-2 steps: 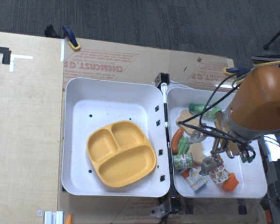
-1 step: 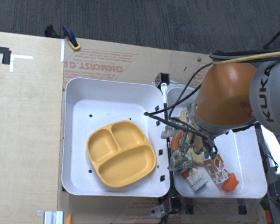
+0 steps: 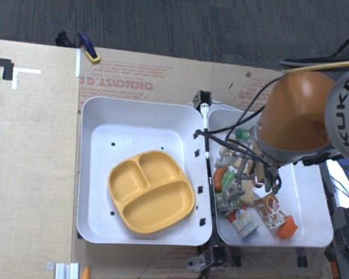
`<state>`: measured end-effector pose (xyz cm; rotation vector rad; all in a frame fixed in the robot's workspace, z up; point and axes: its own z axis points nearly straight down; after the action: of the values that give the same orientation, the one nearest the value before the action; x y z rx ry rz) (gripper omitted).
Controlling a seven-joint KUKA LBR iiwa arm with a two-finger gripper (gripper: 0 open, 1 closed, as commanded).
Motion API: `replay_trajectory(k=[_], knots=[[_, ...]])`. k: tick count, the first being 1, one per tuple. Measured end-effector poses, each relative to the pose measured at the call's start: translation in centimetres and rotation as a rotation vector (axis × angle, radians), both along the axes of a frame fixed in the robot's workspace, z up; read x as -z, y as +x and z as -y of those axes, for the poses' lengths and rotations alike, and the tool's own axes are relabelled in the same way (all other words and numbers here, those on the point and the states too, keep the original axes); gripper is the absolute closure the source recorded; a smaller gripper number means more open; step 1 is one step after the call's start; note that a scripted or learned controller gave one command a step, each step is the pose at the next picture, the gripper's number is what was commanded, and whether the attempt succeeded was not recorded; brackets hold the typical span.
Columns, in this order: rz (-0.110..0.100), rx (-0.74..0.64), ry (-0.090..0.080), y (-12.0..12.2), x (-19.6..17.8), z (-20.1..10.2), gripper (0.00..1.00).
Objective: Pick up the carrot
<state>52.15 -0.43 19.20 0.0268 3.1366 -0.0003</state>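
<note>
A yellow divided plate point(image 3: 152, 191) lies in the left bin point(image 3: 94, 159), well left of the hand point(image 3: 236, 185). The carrot point(image 3: 219, 178) sits just left of the hand in the right bin point(image 3: 312, 230); whether it grips, I cannot tell. A small carton point(image 3: 270, 210) lies right of it.

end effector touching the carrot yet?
Cannot tell. In the camera view the end effector sits right beside the carrot in the right bin, with cables and clutter hiding any contact or gap.

Arm point(image 3: 346, 114) reads "KUKA"; cardboard sheet point(image 3: 128, 80) bears upside-down red print, illegible
</note>
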Motion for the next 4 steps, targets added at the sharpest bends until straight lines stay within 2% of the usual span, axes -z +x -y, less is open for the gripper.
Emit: replay_trajectory(k=[1,2,3,4], knots=[[-0.001,0.168,0.001,-0.8,0.0,-7.6,0.00],[0.012,-0.129,0.003,-3.0,8.3,-12.6,0.00],[0.017,-0.127,0.004,-2.8,7.5,-12.6,1.00],[-0.002,-0.200,-0.001,-1.8,8.8,-11.6,1.00]])
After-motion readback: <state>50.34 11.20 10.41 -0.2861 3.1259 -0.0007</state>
